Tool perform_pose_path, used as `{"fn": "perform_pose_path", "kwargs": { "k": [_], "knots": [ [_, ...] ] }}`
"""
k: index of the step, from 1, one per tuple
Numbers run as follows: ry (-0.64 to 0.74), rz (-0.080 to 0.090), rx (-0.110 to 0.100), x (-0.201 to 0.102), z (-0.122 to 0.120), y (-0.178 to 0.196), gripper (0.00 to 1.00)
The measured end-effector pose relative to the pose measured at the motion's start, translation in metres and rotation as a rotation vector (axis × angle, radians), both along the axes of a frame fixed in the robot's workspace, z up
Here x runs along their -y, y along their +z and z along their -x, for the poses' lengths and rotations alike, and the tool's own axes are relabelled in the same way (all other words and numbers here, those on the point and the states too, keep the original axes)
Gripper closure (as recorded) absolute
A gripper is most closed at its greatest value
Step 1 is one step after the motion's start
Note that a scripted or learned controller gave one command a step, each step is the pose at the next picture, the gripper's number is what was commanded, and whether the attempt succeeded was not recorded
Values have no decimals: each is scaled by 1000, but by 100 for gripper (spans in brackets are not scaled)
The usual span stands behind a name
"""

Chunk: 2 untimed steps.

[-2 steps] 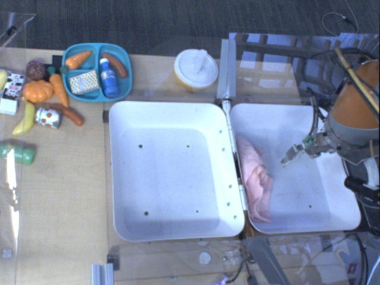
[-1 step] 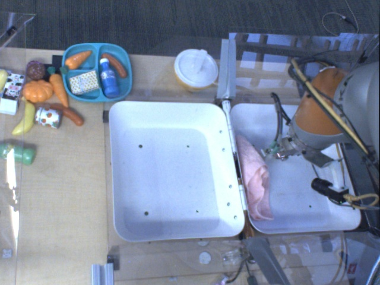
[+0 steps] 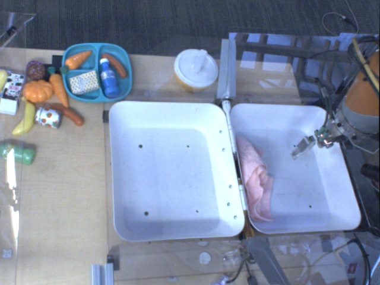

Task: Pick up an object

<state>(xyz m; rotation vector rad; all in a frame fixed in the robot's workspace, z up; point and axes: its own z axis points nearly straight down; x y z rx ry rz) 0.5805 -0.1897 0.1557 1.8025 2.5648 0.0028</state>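
A crumpled pink cloth (image 3: 256, 177) lies in the right bin (image 3: 332, 215), pressed against its left wall. My gripper (image 3: 301, 146) hangs over the right half of that bin, pointing down and to the left. It is well to the right of the cloth and does not touch it. The grey arm with its orange band (image 3: 361, 100) comes in from the right edge.
The left bin (image 3: 119, 177) sits beside the right one, with a metal divider (image 3: 234, 159) between them. A teal plate (image 3: 98, 71) of toy food, loose toy vegetables (image 3: 41, 94) and a white lidded cup (image 3: 196, 69) stand behind and left of the bins.
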Motion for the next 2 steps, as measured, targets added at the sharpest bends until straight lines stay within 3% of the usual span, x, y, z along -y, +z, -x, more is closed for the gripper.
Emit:
{"fn": "perform_pose_path", "kwargs": {
  "k": [1,2],
  "knots": [
    [-101,-1,3,-50,-37,-68,0],
    [-252,-2,1,1,-61,-68,0]
  ]
}}
